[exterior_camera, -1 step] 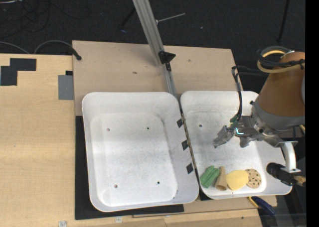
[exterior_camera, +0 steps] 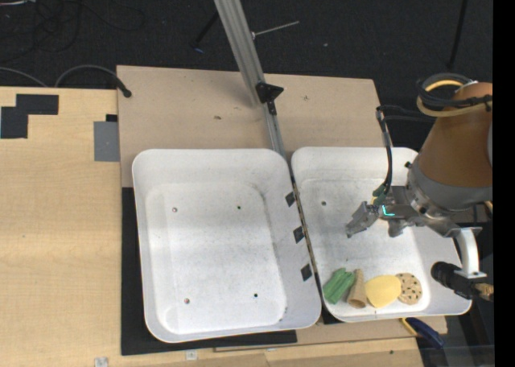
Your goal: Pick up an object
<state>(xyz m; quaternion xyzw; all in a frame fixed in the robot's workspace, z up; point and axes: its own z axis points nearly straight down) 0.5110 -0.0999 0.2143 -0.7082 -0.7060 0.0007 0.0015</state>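
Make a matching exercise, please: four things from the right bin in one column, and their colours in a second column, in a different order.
Things:
1. vegetable toy
2. round cookie
3. lemon-shaped toy
4. right bin

Colours:
a. white
b. yellow
c. green
d. tan with dark spots

Pairs: 1-c, 2-d, 3-b, 4-a

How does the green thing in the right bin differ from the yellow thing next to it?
The green object is long, ridged and lies at a slant, while the yellow object is rounder, smooth and looks bulkier. The green one lies nearer the divider; the yellow one touches the cookie. Both sit along the right bin's near edge.
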